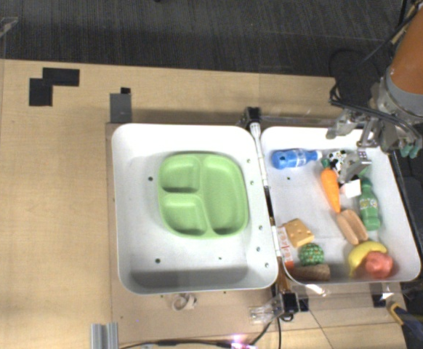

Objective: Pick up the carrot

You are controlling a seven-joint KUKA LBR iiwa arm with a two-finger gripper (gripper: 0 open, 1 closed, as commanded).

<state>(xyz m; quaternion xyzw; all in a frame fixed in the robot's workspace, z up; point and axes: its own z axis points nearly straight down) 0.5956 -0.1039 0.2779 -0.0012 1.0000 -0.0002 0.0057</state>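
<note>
Camera view, end effector (353, 167) just beside carrot (331, 188) top, opening apparently hidden, grasp unclear

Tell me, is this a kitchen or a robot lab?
Probably a robot lab: a robot arm reaches over a wooden bench with white bins holding toy food like a carrot.

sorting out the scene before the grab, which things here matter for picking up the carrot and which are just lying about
For the job:
- long orange carrot, in the right white bin
- grey metal pincer, just above the carrot's top end

Lying about:
- blue plastic bottle
- green bottle
- hot dog
- yellow banana
- red apple
- cracker box
- green divided plate, left bin
</note>
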